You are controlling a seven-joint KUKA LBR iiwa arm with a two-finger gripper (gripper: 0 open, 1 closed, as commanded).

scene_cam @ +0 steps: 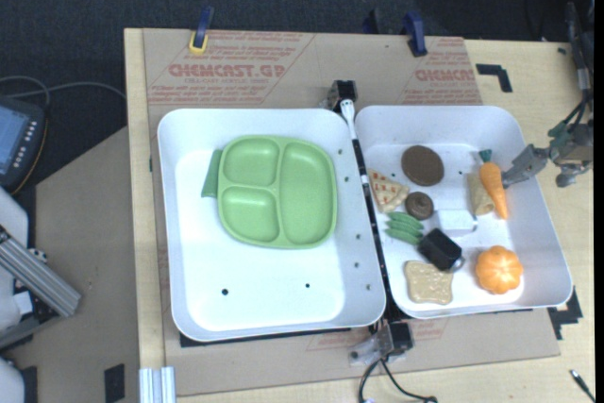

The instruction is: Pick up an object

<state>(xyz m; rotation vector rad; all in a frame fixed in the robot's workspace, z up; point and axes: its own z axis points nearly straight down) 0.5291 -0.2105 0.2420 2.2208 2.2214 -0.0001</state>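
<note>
**Status: fingers at right edge of right bin**

My fingers (525, 167) sit at the right rim of the right bin (538, 231), just beside the carrot (492, 187). I cannot tell whether they are open or closed; nothing shows between them.

Right bin contents:
- Carrot: right side, lying over a pale wrapped item (481, 199).
- Orange (497, 269): near right corner.
- Brown disc (422, 165): far centre.
- Waffle piece (387, 192): left of the disc, by the dividing rim.
- Small brown round piece (419, 205): centre.
- Green beans (407, 227): just near-left of that piece.
- Black block (440, 249): touching the beans' near end.
- Toast slice (427, 283): near edge.

Left bin (189, 288): a green divided plate (277, 192) lies in the far half.

Both bins rest on the table (283, 66).
</note>
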